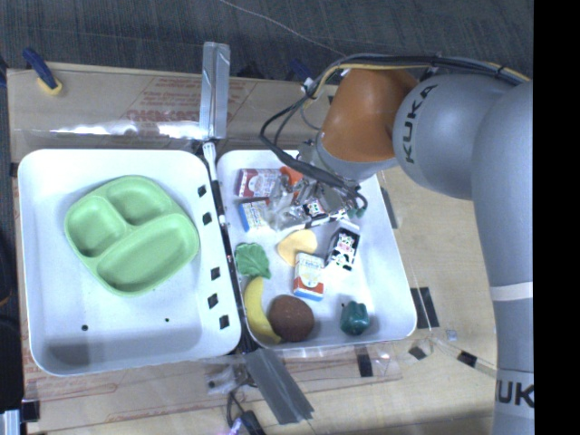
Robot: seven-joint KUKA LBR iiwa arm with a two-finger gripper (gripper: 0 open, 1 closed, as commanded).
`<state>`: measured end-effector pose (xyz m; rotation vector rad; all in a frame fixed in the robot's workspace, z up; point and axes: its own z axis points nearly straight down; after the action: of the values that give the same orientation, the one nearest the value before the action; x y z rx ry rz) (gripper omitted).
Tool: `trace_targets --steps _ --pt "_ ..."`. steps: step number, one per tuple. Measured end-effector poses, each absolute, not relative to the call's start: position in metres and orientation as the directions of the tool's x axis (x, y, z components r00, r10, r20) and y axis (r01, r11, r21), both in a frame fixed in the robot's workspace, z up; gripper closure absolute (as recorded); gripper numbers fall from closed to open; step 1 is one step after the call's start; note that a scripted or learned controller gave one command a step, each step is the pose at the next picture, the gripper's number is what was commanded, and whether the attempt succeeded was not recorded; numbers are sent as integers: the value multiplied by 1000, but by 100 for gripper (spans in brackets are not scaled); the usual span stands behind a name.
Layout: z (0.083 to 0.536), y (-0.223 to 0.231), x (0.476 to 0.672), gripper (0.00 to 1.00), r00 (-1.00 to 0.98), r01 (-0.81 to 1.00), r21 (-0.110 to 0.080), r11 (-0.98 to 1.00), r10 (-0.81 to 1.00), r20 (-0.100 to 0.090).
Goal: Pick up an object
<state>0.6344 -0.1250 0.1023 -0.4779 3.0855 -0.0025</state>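
Bulky and grey, the orange-banded arm [453,134] loomed over the right white bin [394,288], its gripper [313,198] lowered at twelve o'clock among small cartons, grip hidden from me, presumably hunting the red-and-white packet [256,184] there.

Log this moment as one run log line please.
phase: reaching | gripper: low in right bin, over clutter | jaws: unclear | green plate: left bin | banana: untouched
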Motion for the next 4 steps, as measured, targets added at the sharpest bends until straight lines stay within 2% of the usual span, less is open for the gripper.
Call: trace_targets --steps 1,2,3,4 --pt "228 -90 650 100 -991 132 0 991 132 -13" --pt "147 -135 593 100 -1000 2 0 1000 2 3" --pt "150 -135 594 0 -1000 1 0 1000 1 -1" --pt "92 -100 522 0 -1000 27 1 1000 27 1"
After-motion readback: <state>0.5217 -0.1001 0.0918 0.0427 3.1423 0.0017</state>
